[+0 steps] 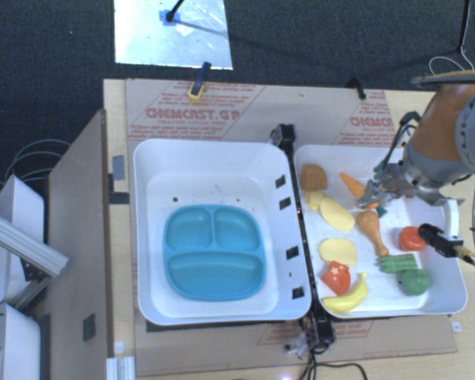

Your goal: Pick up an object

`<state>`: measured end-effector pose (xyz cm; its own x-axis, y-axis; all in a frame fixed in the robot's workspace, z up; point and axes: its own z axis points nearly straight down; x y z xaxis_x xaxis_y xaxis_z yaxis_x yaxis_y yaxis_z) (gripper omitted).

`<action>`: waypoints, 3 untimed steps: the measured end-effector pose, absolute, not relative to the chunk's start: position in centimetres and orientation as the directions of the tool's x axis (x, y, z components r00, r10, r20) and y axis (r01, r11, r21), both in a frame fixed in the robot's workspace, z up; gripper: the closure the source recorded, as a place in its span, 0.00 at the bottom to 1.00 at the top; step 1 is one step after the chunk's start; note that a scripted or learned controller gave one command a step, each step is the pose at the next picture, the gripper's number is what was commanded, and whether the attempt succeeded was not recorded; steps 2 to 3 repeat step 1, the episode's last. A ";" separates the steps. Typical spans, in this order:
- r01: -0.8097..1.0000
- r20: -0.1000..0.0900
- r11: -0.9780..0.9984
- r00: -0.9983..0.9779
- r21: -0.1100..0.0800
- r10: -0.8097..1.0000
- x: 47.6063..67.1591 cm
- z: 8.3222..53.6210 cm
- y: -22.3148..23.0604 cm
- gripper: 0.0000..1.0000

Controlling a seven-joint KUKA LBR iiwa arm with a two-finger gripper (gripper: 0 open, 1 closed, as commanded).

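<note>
Lying under the gripper: a chicken drumstick [371, 229] in the right bin [459, 291], toward its middle.
Long axis: slanted, the tan meaty end up near the tool, the thin bone end running down and right toward the green pepper [404, 271].
Direction from gripper: just below and slightly left of the gripper [374, 196], apparently almost touching.
Gripper state: hard to tell; the tip is a dark cluster and nothing reads as held between the fingers.
Close neighbours: orange carrot [351, 184] just left of the tip, pale potato slice [336, 213] beside the drumstick's left, red tomato [411, 238] to its right.
Judgement: a short descent should straddle the meaty end.
Farther off: left bin [154, 165] with blue divided tray [214, 252], well apart.
</note>
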<state>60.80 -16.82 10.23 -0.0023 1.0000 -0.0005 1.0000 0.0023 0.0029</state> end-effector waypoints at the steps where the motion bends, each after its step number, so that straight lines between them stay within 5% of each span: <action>1: 1.000 0.001 0.008 -0.008 0.002 1.000 59.7 18.7 -7.9 1.00; 3: 1.000 0.001 0.008 -0.008 0.002 1.000 59.7 18.7 -7.9 1.00</action>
